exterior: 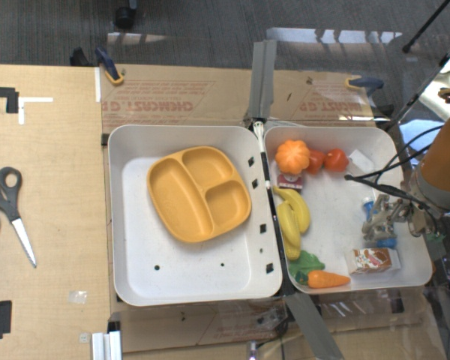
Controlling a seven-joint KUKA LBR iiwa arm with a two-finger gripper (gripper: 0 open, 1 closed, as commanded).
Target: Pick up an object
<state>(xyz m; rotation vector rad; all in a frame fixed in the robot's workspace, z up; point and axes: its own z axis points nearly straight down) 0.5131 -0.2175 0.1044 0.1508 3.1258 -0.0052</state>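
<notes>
Over the right bin (337,137), near its right wall: the gripper (381,220), low above the floor, finger state impossible to tell amid cables. In that bin, counted: one orange (292,156), one tomato (335,160), two bananas (294,217) lying close together with long axes running roughly top to bottom, one carrot (328,280) lying left to right beside a green item (306,263), one small carton (373,260). In the left bin (127,223): one yellow divided plate (199,193); on the worktop (45,201) at far left, one pair of scissors (13,212).
</notes>
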